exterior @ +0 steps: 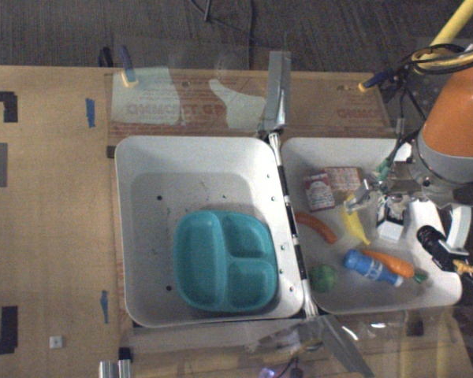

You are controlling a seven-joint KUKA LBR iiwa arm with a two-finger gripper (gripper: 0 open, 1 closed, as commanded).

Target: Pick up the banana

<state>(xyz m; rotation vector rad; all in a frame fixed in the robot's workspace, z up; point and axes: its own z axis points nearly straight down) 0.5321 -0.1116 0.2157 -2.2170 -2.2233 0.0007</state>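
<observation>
A: Where is the banana (355,224) lying?

B: In the right bin (340,298), about midway across, running from the middle toward the far edge. The box (329,187) is sitting just beyond it, and the carrot (317,226) is lying just to its left.

A: And the end effector (376,191)?

B: It is hanging over the banana's far tip, close beside the box. I cannot tell how it is set; the wrist is hiding that.

A: Why there?

B: I am guessing the program is aiming at the banana, since the arm (451,128) is reaching in over the bin's right edge. The bottle (372,266) is lying nearer the front edge, well clear. The plate (225,260) is filling the left bin (142,172).
</observation>
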